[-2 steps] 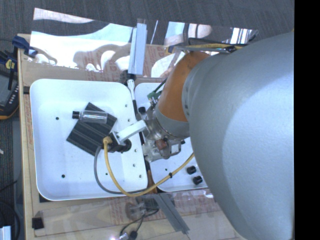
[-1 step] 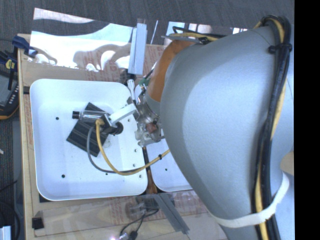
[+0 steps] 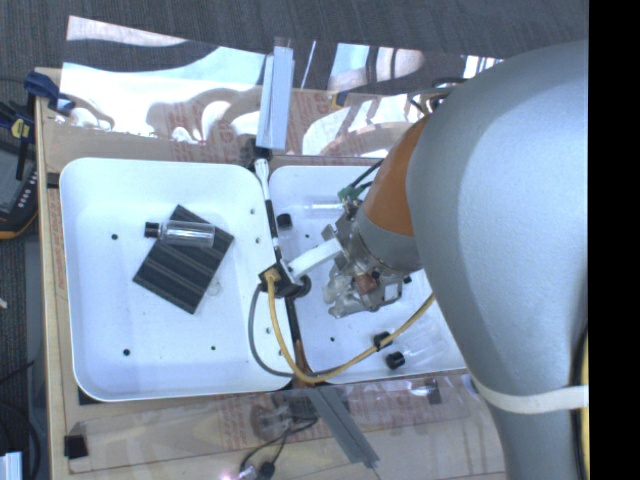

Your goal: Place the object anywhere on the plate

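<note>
Item 1, left white shallow plastic bin [image 3: 90, 298]: it holds a dark grey ribbed square plate [image 3: 182, 260], set cornerwise like a diamond. I take this for the plate named in the task.

Item 2, the object: a small clear glass-like vial with a black cap [image 3: 182, 231]. It lies on its side across the upper corner of the ribbed plate, touching it, with most of its length seeming to rest on the plate. Its long axis runs nearly level, left to right and tilted slightly down to the right. The black cap points left, away from the divide between the bins; the clear end points right, toward that divide.

Item 3, right white bin [image 3: 310, 183], just right of the ribbed plate's bin: my claw [image 3: 352, 290] hangs over it, well apart from the vial and plate. Whether my claw is open or closed, I cannot tell.

Status, by my judgement: the placing looks done, as the vial already lies on the plate. Nothing appears left but to keep clear.
</note>
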Controlling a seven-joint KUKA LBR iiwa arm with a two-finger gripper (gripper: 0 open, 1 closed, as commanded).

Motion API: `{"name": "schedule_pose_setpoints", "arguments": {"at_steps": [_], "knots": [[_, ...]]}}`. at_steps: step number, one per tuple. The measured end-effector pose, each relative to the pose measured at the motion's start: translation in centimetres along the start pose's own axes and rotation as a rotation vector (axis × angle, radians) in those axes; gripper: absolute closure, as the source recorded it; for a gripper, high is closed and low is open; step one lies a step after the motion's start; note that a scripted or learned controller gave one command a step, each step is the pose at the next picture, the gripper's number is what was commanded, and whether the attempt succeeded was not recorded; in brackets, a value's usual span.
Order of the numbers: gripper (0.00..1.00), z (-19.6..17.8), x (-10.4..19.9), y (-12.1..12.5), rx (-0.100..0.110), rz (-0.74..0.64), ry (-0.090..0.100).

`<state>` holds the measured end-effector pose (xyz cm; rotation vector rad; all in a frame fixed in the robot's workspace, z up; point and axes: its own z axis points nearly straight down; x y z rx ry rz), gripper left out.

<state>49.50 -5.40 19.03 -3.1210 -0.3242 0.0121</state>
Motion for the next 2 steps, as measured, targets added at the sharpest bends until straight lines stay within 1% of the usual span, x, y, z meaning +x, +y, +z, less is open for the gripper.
{"name": "schedule_pose_setpoints", "arguments": {"at_steps": [1, 2], "knots": [[1.0, -0.1, 4.3, -8.5, -0.003, -0.005, 0.004], [1.0, 0.0, -1.1, 0.0, 0.0, -0.001, 0.0]]}}
